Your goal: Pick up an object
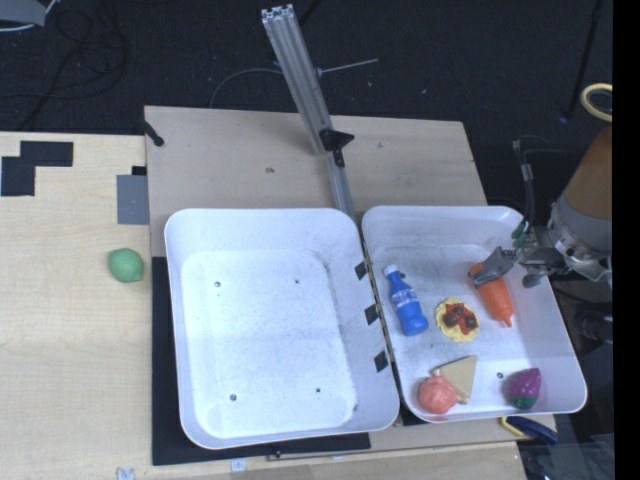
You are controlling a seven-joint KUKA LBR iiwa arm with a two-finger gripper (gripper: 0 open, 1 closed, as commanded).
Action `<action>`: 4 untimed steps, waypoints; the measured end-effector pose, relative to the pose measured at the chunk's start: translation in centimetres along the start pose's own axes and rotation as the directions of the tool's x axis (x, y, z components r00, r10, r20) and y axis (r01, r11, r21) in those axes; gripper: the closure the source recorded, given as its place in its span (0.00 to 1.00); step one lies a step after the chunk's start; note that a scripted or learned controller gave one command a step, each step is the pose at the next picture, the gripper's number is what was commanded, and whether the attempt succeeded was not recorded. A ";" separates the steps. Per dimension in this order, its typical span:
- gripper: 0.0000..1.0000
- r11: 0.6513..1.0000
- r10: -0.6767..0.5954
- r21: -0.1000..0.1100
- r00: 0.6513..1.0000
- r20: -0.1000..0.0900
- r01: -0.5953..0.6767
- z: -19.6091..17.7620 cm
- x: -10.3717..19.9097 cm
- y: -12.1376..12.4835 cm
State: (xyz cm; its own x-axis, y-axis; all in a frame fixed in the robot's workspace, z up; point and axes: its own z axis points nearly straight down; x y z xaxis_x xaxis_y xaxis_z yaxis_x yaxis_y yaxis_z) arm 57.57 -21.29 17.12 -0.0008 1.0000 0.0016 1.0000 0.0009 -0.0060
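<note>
And the claw (497,268) is seen in the camera view low over the right bin (440,230), reached in from the right edge, with an orange carrot-like toy (497,298) lying directly under its tip; whether that toy is actually clenched or the claw is released cannot be told. Just to the claw's left a round yellow-and-red toy (458,320) and a blue bottle (405,301) are spotted, while below it a pink ball (437,395), a tan wedge (458,373) and a purple toy (524,386) are lined along the bin's near side. Far off to the claw's left, beyond the left bin (262,230), a green ball (126,265) is left sitting on the bench (60,318).
</note>
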 end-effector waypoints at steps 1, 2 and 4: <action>0.00 1.000 0.001 -0.003 1.000 0.001 -0.001 4.6 0.8 -0.1; 0.00 1.000 0.000 -0.004 1.000 0.001 0.000 8.1 0.9 -0.1; 1.00 1.000 0.002 -0.009 1.000 0.003 -0.002 1.9 0.0 0.6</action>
State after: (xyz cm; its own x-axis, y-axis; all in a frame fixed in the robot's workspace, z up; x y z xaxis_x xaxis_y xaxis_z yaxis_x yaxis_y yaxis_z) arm 58.21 -21.32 15.24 0.0012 1.0000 -0.0012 1.0000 -0.0012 0.0031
